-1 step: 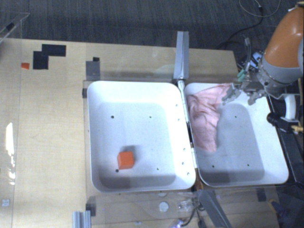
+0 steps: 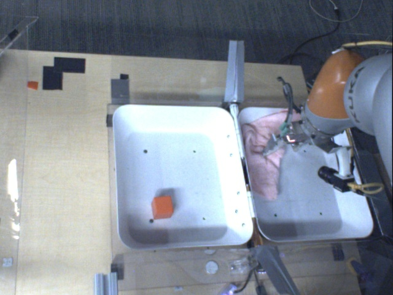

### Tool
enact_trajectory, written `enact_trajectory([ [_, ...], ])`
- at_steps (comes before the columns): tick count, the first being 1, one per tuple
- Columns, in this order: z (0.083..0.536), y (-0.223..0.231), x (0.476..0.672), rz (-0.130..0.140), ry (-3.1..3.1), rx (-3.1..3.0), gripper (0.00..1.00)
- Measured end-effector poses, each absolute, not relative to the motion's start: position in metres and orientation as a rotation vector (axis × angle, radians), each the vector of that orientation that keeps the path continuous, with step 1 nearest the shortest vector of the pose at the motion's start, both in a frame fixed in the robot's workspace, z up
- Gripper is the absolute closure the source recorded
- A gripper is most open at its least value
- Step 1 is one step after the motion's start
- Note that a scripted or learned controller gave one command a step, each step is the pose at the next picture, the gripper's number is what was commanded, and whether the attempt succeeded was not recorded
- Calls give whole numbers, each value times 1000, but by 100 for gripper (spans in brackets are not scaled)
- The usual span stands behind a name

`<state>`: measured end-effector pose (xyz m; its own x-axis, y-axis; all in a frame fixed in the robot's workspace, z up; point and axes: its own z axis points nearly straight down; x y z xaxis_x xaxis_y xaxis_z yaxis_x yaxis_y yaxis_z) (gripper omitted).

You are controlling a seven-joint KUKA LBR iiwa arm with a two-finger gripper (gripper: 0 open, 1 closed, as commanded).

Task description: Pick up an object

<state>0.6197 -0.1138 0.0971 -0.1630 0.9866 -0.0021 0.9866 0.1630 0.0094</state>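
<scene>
The tool sits low over the far left part of the right bin, at the crumpled pink cloth that lies along that bin's left wall; whether it is spread or pressed together cannot be told, nor whether it has any cloth. In the left bin a small orange block rests alone toward the near left corner, well apart from the arm. Both bins stand side by side on the pale worktop.

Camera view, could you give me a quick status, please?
Gripper low over pink cloth, right bin. Orange block alone, left bin. Nothing blocking.
</scene>
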Motion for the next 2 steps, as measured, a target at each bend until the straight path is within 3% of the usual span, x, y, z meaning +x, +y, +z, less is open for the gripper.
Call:
enact_trajectory([
  [1,91,-89,637,12,2482,1904,0],
  [2,112,-107,617,8,2329,2099,0],
])
